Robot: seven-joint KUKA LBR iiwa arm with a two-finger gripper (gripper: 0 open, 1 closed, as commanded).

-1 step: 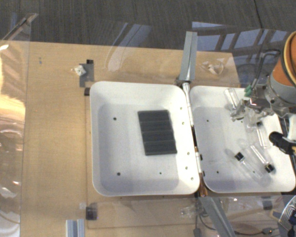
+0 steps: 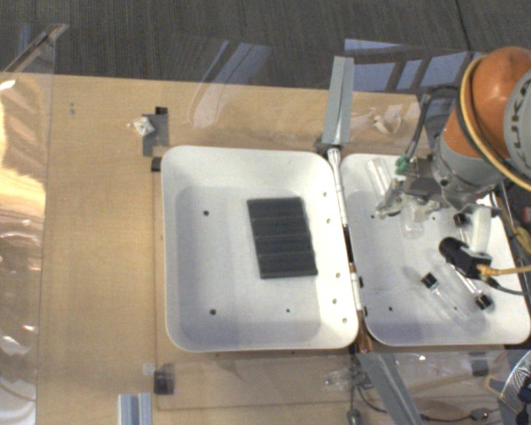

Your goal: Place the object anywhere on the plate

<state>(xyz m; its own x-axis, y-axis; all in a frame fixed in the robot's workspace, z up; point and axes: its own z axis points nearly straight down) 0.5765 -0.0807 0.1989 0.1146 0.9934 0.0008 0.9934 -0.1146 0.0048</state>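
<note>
A dark grey ribbed plate (image 2: pixel 283 237) lies flat near the middle of the left bin (image 2: pixel 186 308). My gripper (image 2: pixel 409 204) hangs low over the upper left part of the right bin (image 2: pixel 380 321), well to the right of the plate. Several small clear tube-like pieces with black ends lie in the right bin: one (image 2: pixel 431 281) below the gripper, one (image 2: pixel 483 302) near the bin's lower right, one (image 2: pixel 476 228) to the gripper's right. Whether anything is in the gripper is too unclear to tell.
The raised rims where the two bins meet (image 2: pixel 343 246) run between the gripper and the plate. A grey metal post (image 2: pixel 338 104) stands behind that divide. My arm's orange band (image 2: pixel 496 87) fills the upper right corner.
</note>
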